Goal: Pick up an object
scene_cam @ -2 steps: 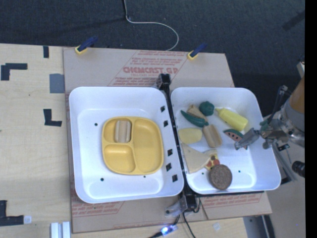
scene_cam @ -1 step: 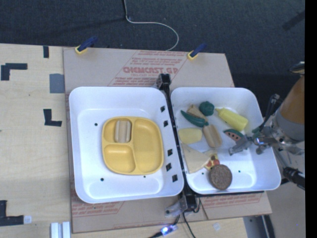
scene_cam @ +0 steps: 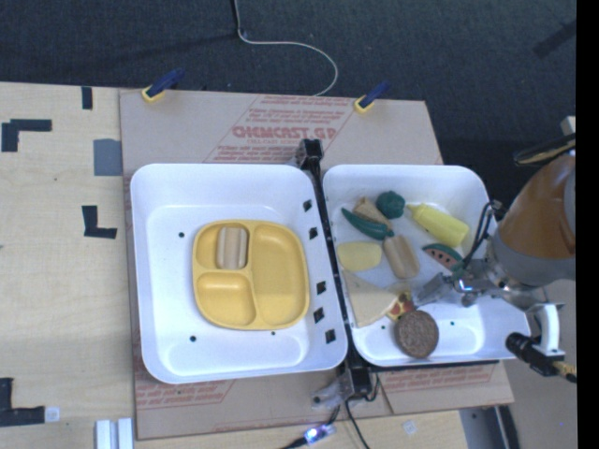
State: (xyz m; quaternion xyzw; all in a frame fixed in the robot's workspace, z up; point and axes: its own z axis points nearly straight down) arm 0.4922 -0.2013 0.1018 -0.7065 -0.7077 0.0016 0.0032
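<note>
Right, two white bins sit side by side on the cardboard-covered bench. Over in the left bin [scene_cam: 159,251] lies a yellow divided plate [scene_cam: 251,274], and a pale tan roll-shaped piece [scene_cam: 231,246] rests in its upper-left compartment.

Now the right bin [scene_cam: 468,183], and it's crowded. Up top there's a dark green rounded piece [scene_cam: 390,204], with a long dark green pod [scene_cam: 364,223] lying slantwise just beside it. A yellow corn-like piece [scene_cam: 438,222] lies toward the bin's right wall, and a watermelon slice [scene_cam: 444,253] sits just below it. In the middle, a tan bread-like stick [scene_cam: 401,256] touches a pale yellow round slice [scene_cam: 358,255]. Below them is a cream-coloured wedge [scene_cam: 368,302], a small orange-and-red bit [scene_cam: 403,303] at its edge, and a brown round cookie-like disc [scene_cam: 416,333] near the bin's front wall.

And the arm comes in from the right, its orange band over the bin's right rim. The gripper [scene_cam: 456,286] is low over the bin's right half, between the watermelon slice and the brown disc, close to both. A metallic finger [scene_cam: 430,291] points left toward the orange bit. How wide it's spread, I can't tell from this angle, and nothing shows clearly between its tips. Every piece appears to lie on the bin floor.
</note>
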